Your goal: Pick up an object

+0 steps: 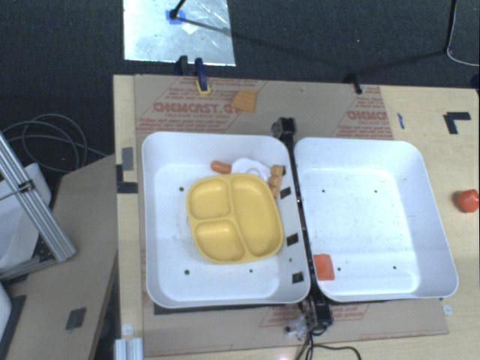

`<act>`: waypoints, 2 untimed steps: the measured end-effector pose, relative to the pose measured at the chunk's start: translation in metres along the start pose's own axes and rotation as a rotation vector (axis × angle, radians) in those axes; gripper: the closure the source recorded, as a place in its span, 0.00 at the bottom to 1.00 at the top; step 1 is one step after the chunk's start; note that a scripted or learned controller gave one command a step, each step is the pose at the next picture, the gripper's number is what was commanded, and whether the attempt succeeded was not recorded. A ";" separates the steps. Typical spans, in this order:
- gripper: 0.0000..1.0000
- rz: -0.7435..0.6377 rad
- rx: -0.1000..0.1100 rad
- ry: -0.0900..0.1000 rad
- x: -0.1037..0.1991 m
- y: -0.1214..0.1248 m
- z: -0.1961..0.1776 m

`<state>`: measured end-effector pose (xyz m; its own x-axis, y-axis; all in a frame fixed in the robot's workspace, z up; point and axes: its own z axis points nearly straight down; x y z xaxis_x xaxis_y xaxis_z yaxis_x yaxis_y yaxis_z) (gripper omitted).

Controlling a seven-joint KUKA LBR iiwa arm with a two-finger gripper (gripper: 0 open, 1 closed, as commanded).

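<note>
Jaws: released or clenched, I cannot tell; no object can be seen held between them.

Candidate objects, left bin: a yellow divided plate (234, 220) lies flat in the middle of the left bin (154, 223). Just beyond its far edge sit a small orange sausage-shaped piece (220, 167), a white item (251, 169) too washed out to identify, and a small tan piece (276, 178) close to the right wall.

Candidate objects, right bin: an orange block (323, 267) sits alone in the near left corner of the right bin (431, 201).

Risk, plate: it is broad, low and smooth, so a top grasp would likely slide off; only its rim offers a bite.

Risk, small pieces: they crowd the plate's edge and each other, so a descent there may nudge them away or catch the plate.

Risk, orange block: it lies tight against the bin wall and the divider between the bins, so one side of the grasp could strike the wall.

Surface: both bins rest on a cardboard sheet (360, 115) over a pale wooden bench (457, 126). A tan block (244, 100) lies on the cardboard beyond the left bin, and a red object (466, 200) lies on the bench to the right.

Room: dark carpet (337, 21), a shiny metal sheet (178, 21) on the floor at the far side, and looped cables (45, 137) at left.
</note>
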<state>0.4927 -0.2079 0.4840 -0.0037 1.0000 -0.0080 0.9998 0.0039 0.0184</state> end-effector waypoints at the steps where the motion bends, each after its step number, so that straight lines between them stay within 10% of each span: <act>1: 0.00 0.003 0.021 0.009 0.004 -0.008 0.078; 2: 0.00 -0.011 0.018 0.011 0.117 -0.004 0.106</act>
<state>0.4907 -0.0914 0.3774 -0.0152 0.9999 0.0029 0.9999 0.0152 0.0006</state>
